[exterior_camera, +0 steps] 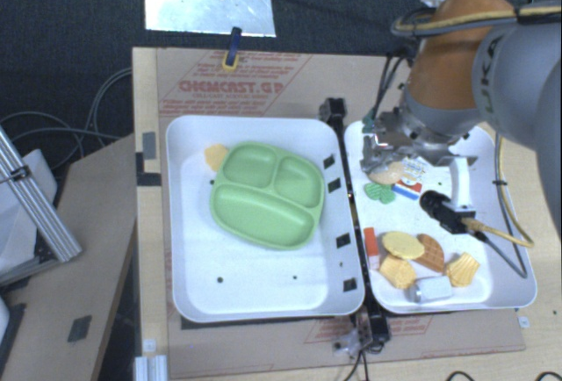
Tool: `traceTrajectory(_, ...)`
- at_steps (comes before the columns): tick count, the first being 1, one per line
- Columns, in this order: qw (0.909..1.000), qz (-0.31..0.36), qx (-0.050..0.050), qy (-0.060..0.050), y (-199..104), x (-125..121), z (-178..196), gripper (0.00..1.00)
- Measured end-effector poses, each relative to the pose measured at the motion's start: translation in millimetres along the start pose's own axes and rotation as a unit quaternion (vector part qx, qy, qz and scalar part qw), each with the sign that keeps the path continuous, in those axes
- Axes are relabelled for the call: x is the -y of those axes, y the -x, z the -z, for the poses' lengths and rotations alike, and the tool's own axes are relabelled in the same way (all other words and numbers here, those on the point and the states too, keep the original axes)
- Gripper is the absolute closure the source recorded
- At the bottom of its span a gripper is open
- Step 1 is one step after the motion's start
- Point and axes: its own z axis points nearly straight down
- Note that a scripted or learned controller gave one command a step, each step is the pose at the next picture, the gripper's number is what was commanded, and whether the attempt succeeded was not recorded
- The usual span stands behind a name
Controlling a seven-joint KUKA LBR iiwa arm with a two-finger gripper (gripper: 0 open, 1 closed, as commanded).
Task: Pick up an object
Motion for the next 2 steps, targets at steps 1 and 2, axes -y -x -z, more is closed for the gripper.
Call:
traceTrajectory(1, 1.0000, -0.003, 0.000, -0.001, 6.8, -0.5, -2.3, 1.00)
traceTrajectory(2, 1.0000, -0.001, 0.000, -0.001, -1.1, 4.1, 0.0, 1.00)
